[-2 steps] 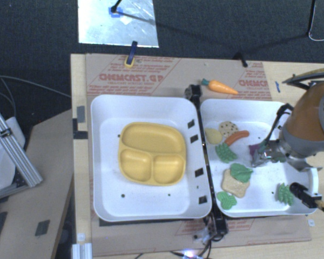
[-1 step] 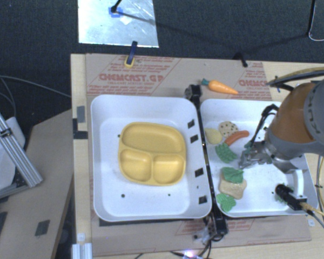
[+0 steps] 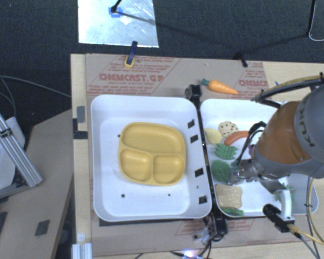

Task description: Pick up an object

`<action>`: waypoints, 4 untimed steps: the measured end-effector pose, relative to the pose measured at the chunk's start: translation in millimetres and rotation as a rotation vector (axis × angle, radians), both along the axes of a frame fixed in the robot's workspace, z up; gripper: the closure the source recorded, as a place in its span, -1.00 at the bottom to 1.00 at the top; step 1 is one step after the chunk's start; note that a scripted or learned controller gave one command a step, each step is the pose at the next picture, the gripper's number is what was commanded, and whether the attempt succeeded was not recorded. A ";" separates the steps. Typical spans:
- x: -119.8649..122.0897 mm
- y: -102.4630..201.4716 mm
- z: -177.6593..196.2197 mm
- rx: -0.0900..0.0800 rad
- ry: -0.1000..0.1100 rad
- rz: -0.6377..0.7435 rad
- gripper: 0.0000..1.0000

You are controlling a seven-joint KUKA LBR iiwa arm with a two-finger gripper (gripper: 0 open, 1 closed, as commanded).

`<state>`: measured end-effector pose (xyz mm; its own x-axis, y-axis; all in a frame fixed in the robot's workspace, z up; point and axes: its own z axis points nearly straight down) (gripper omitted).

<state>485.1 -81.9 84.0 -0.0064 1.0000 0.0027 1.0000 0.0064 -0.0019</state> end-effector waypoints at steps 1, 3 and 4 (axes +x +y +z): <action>55.8 59.1 106.5 0.000 -0.017 0.007 1.00; 2.5 100.3 135.3 0.000 -0.006 0.004 1.00; 2.8 184.2 253.2 0.003 -0.016 0.008 1.00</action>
<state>487.8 102.4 337.2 -0.0148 0.9999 0.0058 0.9998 0.0147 0.0137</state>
